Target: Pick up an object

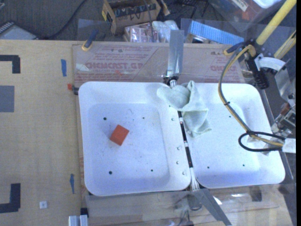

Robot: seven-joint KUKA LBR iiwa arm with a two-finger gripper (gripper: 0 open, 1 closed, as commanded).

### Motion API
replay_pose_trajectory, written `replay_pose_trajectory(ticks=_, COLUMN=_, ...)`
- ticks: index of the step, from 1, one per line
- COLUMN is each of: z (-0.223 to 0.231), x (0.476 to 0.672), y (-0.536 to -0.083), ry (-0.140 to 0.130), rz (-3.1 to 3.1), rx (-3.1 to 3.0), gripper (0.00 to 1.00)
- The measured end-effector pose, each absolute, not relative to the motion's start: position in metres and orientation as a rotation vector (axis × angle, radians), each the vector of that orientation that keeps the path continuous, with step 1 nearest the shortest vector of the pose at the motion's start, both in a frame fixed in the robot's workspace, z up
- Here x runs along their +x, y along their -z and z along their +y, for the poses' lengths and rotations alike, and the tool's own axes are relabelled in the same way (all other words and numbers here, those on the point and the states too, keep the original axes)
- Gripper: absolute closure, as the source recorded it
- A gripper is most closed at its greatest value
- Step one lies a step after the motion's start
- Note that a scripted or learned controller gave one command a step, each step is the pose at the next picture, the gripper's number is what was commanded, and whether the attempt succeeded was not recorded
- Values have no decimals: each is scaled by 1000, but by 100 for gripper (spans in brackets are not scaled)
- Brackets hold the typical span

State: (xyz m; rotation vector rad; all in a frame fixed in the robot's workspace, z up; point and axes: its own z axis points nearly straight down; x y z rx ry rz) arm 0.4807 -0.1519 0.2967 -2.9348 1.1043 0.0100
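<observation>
Orange block [119,135] in left bin [141,166], at eight o'clock from pale green cloth [187,108] draped over the shared rim. Gripper [283,120] at three o'clock, beside right bin [235,166]; grip state impossible to tell.

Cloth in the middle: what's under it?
The cloth drapes over the rims where the left bin and right bin meet. Anything small beneath its folds is covered and cannot be seen.

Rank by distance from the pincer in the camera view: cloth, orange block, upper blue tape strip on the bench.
The pincer sits at the right bin's right edge.
1. Pale cloth, draped over the divide between the two bins.
2. Orange block, inside the left bin.
3. Blue tape strip, on the bench, left of both bins.
</observation>
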Motion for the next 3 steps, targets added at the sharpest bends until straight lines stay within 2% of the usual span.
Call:
replay_pose_trajectory(ticks=1, z=-185, x=501, y=-86, ry=3, rz=1028, rx=-2966, gripper=0)
replay_pose_trajectory(ticks=2, z=-172, x=557, y=-115, ry=-8, rz=989, rx=-2977, gripper=0)
replay_pose_trajectory(ticks=3, z=-171, x=557, y=-121, ry=-18, rz=1000, rx=-2967, gripper=100)
